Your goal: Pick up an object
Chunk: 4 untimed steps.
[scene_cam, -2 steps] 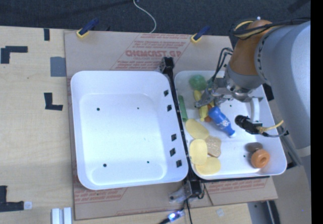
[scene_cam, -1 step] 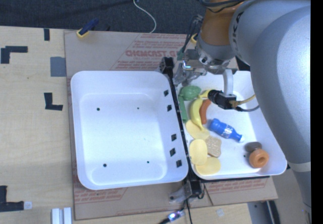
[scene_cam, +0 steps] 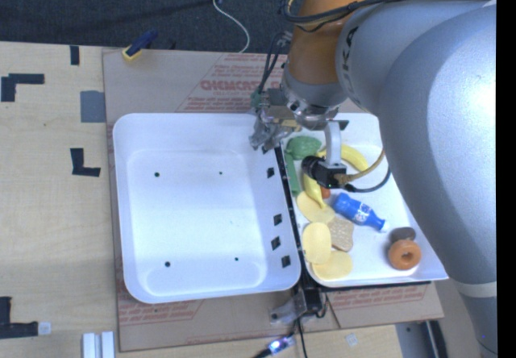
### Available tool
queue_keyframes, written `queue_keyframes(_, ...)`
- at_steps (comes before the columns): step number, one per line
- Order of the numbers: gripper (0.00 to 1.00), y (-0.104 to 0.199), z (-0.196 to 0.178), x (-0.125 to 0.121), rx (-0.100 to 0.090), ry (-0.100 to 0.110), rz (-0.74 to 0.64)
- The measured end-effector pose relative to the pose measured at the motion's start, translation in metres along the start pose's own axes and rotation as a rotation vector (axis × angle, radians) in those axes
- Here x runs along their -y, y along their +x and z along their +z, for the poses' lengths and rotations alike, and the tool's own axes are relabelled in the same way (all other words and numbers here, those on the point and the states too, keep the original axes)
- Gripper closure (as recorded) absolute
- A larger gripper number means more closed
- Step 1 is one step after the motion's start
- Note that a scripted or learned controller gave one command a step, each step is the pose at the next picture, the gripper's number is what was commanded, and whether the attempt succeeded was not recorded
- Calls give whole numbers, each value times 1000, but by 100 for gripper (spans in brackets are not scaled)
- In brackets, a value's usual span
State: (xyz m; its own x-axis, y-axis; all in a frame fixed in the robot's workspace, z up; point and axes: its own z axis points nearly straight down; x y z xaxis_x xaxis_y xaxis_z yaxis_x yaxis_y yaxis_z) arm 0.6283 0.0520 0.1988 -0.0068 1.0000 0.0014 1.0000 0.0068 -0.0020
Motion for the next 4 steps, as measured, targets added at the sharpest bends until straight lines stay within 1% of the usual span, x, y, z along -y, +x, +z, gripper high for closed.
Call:
queue_keyframes(1, 100, 81, 107, 38, 0, 12, -2)
queue_keyframes(2, 100, 103, -4, 13, -2, -11, 2)
queue_keyframes(3, 100, 156, 121, 19, 3, 1, 1)
queue_keyframes(4, 100, 182, 115, -21, 0, -3, 3)
